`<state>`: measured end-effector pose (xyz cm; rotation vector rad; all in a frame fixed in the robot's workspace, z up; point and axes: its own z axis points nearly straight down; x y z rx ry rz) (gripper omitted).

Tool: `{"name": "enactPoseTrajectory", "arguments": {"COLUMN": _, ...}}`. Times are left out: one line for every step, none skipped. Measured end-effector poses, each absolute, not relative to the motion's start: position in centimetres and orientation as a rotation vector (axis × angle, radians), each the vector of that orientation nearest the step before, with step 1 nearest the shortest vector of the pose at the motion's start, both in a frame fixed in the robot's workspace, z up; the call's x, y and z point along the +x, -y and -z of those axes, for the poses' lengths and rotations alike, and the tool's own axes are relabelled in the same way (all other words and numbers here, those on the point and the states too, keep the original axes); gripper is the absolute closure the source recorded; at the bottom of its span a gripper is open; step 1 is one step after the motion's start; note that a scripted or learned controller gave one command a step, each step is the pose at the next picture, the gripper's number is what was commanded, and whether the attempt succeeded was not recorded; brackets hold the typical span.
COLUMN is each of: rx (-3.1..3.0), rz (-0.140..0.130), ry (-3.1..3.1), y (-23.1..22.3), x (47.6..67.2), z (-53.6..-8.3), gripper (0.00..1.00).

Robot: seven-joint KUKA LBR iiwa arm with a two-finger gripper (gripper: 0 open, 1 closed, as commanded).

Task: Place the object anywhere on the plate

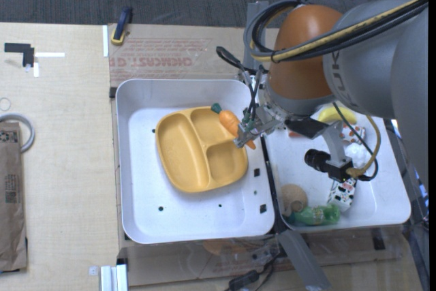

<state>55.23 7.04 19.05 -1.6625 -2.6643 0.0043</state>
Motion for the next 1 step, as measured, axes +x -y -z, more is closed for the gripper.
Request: {"name": "enactPoseTrajectory", "arguments": {"rx": -1.664, "rz": -0.004, "ry": 2.663, "y": -7.01, "x": 55.24, "z": -19.06, "gripper": 0.00}}
